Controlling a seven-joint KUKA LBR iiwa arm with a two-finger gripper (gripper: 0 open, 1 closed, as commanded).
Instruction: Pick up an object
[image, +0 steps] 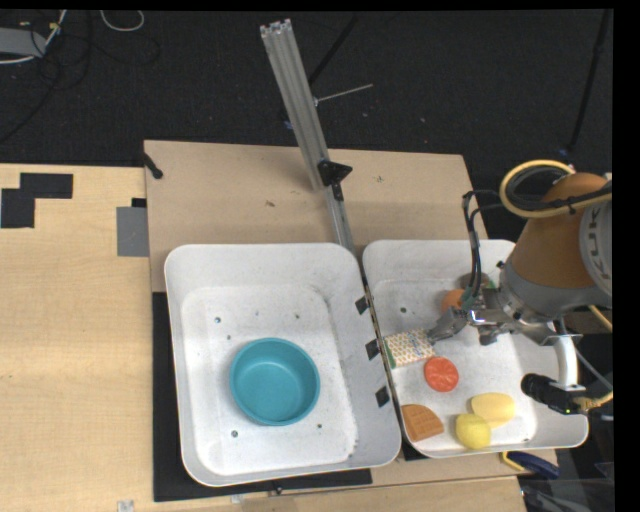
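Note:
The right bin (420, 265) holds several small objects. A beige patterned block (408, 347) lies at its left wall, with a red round piece (441, 375) just right of it. Near the front lie a brown wedge (423, 422), a yellow lemon-like ball (473, 431) and a pale yellow lump (493, 406). A small orange piece (455, 298) peeks out behind the wrist. My gripper (442, 330) hangs low in the bin, pointing left, just above and right of the patterned block. Nothing visible is held in it.
A blue bowl (275, 380) sits in the left bin (200, 280). A tall metal rail (300, 100) rises from the divider between the bins. The arm's orange and grey body (555, 250) covers the right bin's right side.

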